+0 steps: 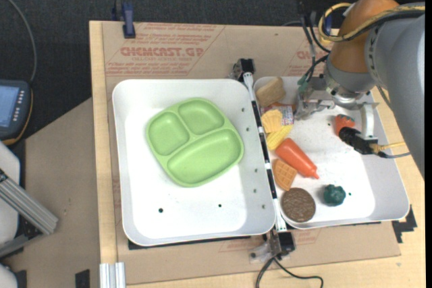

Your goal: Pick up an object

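The right bin [378, 195] holds several toy foods. Along its left side lie a tan bread piece [269, 90], a yellow corn cob [272, 121], a yellow piece [278, 139], an orange carrot [297, 158] and a waffle [284, 175]. A brown round patty [298, 204] and a dark green broccoli [333, 195] sit near the front edge. A small red-orange item [344, 123] lies under the arm. My gripper [307, 103] hangs low over the bin's back part, just right of the bread and the corn. Nothing is visibly held.
The left bin [135, 199] carries a green divided plate [194, 141]. A black clamp [244, 68] sits at the back where the bins meet. The grey arm with its orange band [364, 17] covers the right bin's back right corner. A blue clip [125, 13] is on the board's far left.
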Controlling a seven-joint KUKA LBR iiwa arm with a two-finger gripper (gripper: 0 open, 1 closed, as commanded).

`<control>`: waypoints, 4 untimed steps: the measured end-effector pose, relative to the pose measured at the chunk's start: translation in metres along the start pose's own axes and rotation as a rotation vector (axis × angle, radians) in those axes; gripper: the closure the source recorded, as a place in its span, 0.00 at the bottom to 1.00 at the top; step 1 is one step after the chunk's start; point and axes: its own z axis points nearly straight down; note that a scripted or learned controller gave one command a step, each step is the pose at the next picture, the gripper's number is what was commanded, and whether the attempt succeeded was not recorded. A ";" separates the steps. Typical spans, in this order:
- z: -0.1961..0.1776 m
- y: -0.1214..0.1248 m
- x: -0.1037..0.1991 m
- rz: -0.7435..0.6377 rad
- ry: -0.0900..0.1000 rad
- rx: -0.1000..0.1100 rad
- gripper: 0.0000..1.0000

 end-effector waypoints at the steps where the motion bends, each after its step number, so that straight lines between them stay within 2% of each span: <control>1: -0.100 -0.046 -0.071 0.011 -0.005 -0.017 1.00; 2: -0.093 -0.045 -0.065 0.003 0.000 -0.009 0.00; 3: 0.015 -0.010 -0.076 0.002 0.001 -0.006 0.00; 4: -0.001 -0.010 -0.076 0.001 -0.001 -0.011 1.00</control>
